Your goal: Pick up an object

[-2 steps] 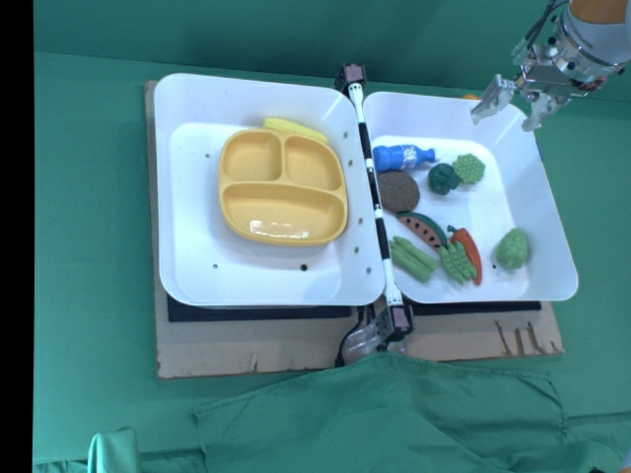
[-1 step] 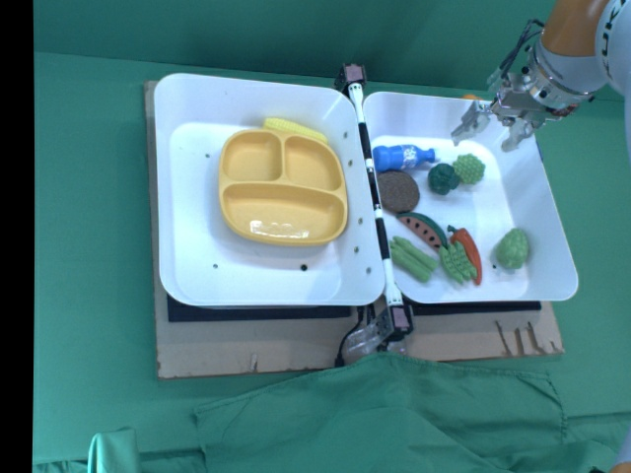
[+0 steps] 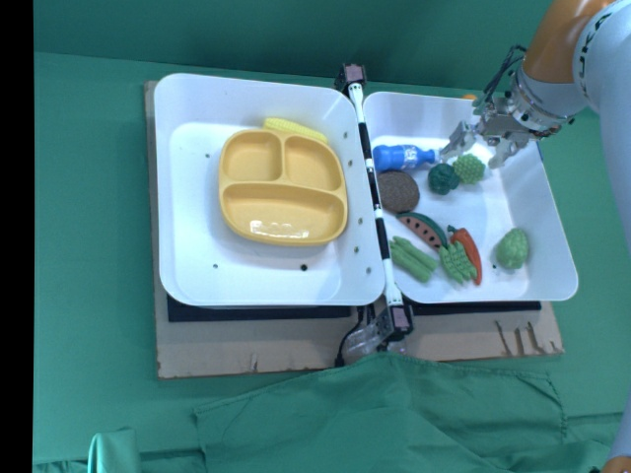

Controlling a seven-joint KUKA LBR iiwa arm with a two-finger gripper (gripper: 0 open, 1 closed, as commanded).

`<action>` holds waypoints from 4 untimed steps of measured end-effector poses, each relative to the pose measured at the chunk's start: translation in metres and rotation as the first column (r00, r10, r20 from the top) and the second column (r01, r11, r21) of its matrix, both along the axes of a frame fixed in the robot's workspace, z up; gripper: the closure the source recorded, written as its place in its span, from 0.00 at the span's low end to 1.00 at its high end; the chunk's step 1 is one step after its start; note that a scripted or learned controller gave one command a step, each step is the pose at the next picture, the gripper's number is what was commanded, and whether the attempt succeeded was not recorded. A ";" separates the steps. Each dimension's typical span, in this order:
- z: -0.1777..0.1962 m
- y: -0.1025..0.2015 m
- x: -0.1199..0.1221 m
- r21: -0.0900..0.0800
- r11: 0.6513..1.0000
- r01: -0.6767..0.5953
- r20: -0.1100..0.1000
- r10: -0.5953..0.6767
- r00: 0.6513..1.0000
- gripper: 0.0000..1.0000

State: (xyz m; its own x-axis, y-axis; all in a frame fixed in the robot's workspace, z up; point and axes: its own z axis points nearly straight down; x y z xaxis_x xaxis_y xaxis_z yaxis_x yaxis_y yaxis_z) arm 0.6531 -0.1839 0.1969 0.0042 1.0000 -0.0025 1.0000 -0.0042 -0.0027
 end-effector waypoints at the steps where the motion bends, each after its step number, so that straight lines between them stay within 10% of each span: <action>1: -0.012 -0.003 0.003 -0.004 1.000 0.000 0.013 0.000 1.000 0.00; 2: 0.003 -0.004 0.005 -0.007 1.000 0.002 0.024 -0.002 1.000 1.00; 4: 0.113 0.001 0.010 -0.001 1.000 -0.002 0.014 0.002 1.000 1.00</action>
